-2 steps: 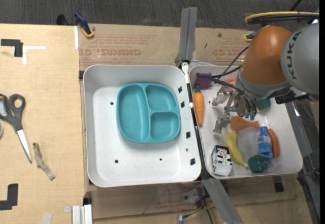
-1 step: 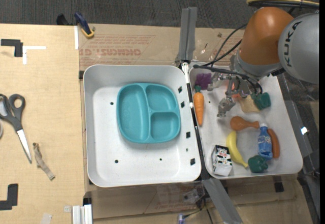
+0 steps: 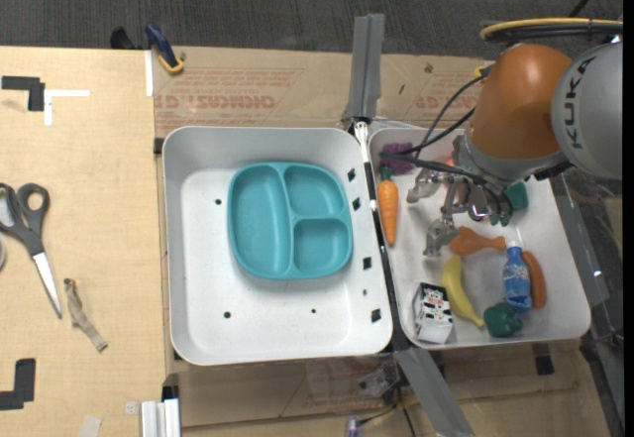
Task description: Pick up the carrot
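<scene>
The carrot [image 3: 387,211] is orange with a small green top. It lies lengthwise against the left wall of the right bin [image 3: 568,227], green end toward the back. My gripper [image 3: 442,223] hangs over the middle of that bin, a short way to the right of the carrot and apart from it. Nothing shows in its grasp. The arm's orange band and grey wrist hide the bin's back right part.
Around the gripper lie an orange toy [image 3: 476,243], a banana [image 3: 457,288], a blue bottle [image 3: 514,275], a green item [image 3: 503,321], a small black-and-white carton [image 3: 433,313] and a purple item [image 3: 397,157]. The left bin [image 3: 188,257] holds a teal divided plate [image 3: 291,220]. Scissors [image 3: 30,227] lie on the bench at the left.
</scene>
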{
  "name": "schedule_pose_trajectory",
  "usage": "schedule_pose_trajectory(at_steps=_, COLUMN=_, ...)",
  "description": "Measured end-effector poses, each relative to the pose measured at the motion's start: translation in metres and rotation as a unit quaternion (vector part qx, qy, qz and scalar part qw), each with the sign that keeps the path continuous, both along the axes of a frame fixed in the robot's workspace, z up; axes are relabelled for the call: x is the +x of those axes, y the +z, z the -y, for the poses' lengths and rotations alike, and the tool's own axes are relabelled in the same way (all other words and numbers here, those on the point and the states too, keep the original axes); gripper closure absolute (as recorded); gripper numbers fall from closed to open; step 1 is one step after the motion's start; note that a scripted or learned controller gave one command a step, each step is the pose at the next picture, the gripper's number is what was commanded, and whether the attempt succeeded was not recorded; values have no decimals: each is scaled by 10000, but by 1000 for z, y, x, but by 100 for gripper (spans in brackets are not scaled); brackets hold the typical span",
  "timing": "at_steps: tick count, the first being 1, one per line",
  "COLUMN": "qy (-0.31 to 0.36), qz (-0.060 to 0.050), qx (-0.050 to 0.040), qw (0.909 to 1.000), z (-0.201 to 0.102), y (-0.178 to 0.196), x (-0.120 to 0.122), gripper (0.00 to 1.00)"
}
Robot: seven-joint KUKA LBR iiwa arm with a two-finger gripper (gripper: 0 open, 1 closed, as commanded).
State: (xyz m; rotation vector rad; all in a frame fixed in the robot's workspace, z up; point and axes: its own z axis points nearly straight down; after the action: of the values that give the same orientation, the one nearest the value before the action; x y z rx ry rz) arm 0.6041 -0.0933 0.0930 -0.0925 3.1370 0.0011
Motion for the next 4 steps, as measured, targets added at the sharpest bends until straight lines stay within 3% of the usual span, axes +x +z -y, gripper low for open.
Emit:
schedule_pose_trajectory(at_steps=1, qy=-469, qz=-6, qx=1, qw=9989, z=6, y=-1, x=-4, gripper=0)
schedule_pose_trajectory(at_steps=2, qy=-558, qz=-1, qx=-3, qw=9984, z=7, y=15, x=-73, gripper=0)
schedule_pose_trajectory(at_steps=3, qy=-1481, qz=8, qx=-4, qw=9890, z=105, y=20, x=-59, gripper=0)
schedule_pose_trajectory(at_steps=4, qy=-1923, qz=2, qx=2, qw=9813, z=72, y=0, x=-51, gripper=0)
